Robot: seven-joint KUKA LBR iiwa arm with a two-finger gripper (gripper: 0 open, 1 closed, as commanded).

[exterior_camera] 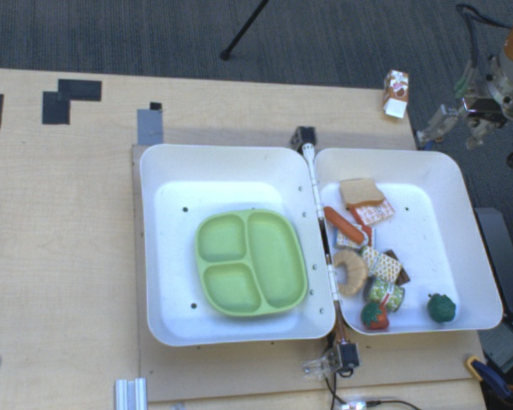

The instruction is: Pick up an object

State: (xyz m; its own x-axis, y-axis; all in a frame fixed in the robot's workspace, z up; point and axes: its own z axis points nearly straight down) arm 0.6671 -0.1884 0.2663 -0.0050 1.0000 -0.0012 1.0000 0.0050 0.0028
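Camera view: the gripper (pixel 451 126) hangs at the upper right, past the far corner of the right bin (pixel 462 196), with nothing between its spread fingers. Below and left of it, toys lie in that bin: a bread slice (pixel 362 192), a carrot (pixel 344 224), a bagel (pixel 352 272). A green pepper (pixel 441 307) sits almost straight below. Farther left, a green plate (pixel 250 262) sits in the left bin (pixel 162 229).

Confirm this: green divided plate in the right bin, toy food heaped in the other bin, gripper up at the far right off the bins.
Wrong on one point. The camera view shows the green plate in the left bin; the toy food lies in the right bin. The gripper is at the far right, off the bins.
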